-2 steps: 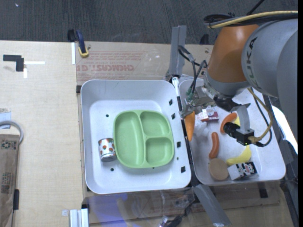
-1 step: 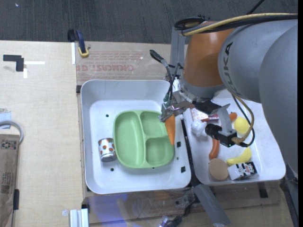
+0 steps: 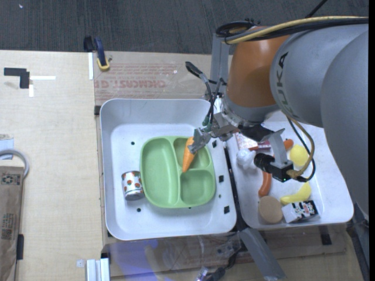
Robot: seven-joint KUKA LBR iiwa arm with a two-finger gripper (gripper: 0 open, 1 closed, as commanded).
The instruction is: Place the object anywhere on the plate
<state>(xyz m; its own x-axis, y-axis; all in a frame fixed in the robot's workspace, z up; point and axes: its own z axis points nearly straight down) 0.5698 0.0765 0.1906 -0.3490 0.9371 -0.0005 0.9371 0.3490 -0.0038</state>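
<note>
A green divided plate (image 3: 167,174) lies in the left white bin (image 3: 117,127). An orange carrot-shaped toy (image 3: 188,154) hangs tilted over the plate's upper right compartment, its top end between the fingers of my gripper (image 3: 198,143). The gripper reaches in from the right, just above the plate's right rim, and is shut on the carrot.
A small cup with red spots (image 3: 133,184) lies in the left bin beside the plate's left edge. The right bin (image 3: 331,157) holds a yellow toy (image 3: 299,155), a banana (image 3: 296,195), a brown disc (image 3: 270,209), a red-orange stick (image 3: 265,183) and a small printed box (image 3: 300,211).
</note>
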